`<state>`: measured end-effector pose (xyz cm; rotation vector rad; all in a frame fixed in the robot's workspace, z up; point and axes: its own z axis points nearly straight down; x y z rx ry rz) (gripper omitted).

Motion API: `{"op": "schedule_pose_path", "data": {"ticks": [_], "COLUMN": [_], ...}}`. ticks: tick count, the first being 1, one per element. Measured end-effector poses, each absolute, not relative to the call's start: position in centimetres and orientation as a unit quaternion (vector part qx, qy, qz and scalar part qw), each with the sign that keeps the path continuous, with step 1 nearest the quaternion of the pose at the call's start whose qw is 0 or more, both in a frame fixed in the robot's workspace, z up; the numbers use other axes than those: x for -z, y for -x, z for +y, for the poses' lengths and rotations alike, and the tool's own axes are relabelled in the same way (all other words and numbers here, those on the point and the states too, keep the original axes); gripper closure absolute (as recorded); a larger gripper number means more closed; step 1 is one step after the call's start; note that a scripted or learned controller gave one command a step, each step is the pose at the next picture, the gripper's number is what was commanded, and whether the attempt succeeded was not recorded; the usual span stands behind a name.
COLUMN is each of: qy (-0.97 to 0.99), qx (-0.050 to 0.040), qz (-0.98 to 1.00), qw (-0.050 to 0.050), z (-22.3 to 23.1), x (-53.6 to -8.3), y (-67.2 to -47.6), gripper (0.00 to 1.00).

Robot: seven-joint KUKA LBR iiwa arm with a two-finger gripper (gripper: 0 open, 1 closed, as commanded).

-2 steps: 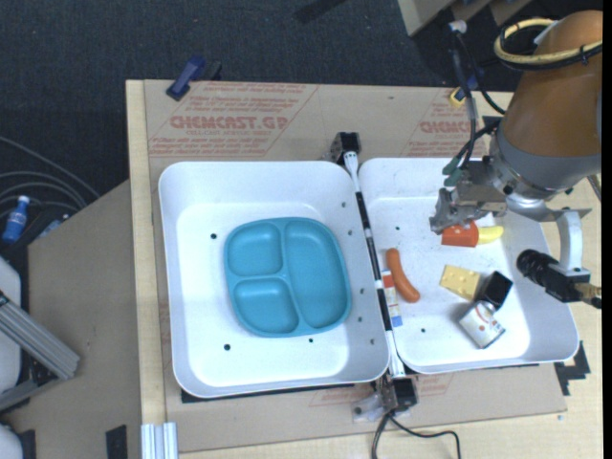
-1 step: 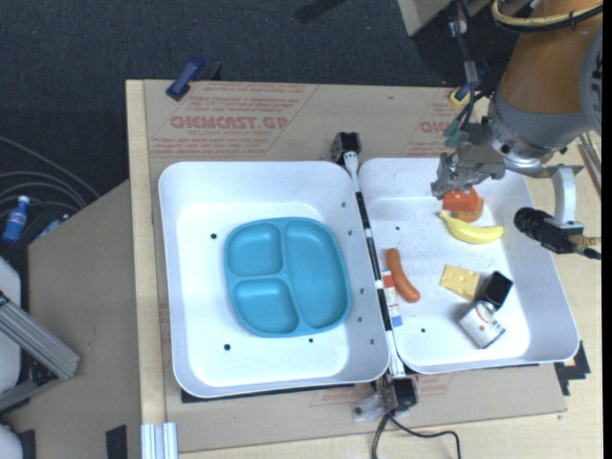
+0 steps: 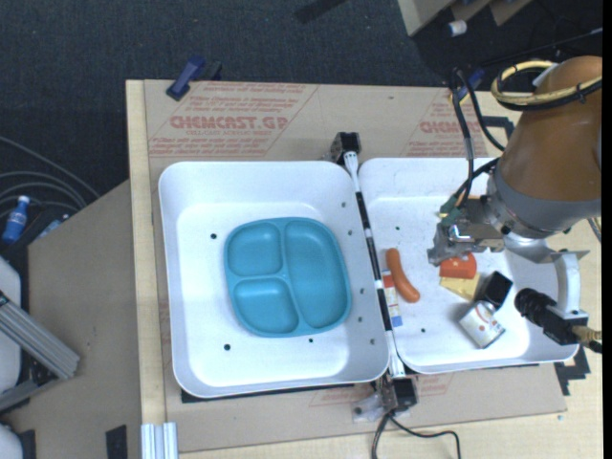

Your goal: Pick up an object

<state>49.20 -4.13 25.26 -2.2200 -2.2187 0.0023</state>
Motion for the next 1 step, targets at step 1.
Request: {"op": "schedule_pose_path", "data": {"ticks": [1], "qy": [0.707], "qx": [0.0001], "qz": [-0.707], "qw": [-0.001], "z": [-6.74], "x": [-25.10], "y": [-52.90], "gripper": [1.00]}}
